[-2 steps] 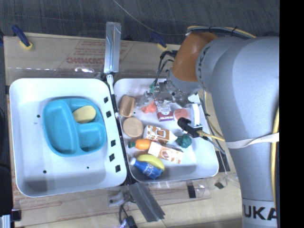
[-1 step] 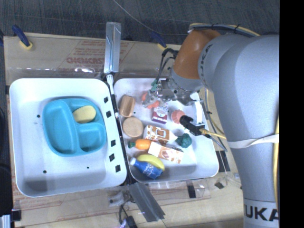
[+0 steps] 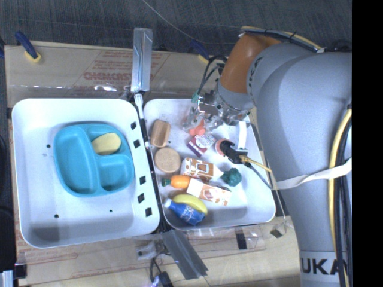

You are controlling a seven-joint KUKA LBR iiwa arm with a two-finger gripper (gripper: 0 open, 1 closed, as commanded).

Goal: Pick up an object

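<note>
One arm, nothing lifted yet.
Gripper (image 3: 202, 119) is low in the right bin (image 3: 261, 203); jaw state unreadable; red packet (image 3: 200, 143) just below them, grasp unconfirmed.

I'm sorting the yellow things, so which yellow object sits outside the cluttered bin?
The yellow lump in the blue tray, left bin. The banana lies in the right bin.

A single fixed camera looks down at a slant from above the counter (image 3: 72, 64), taking in both shallow white plastic bins (image 3: 30, 178) side by side, with the grey, orange-banded arm (image 3: 287, 88) entering from the right.
</note>
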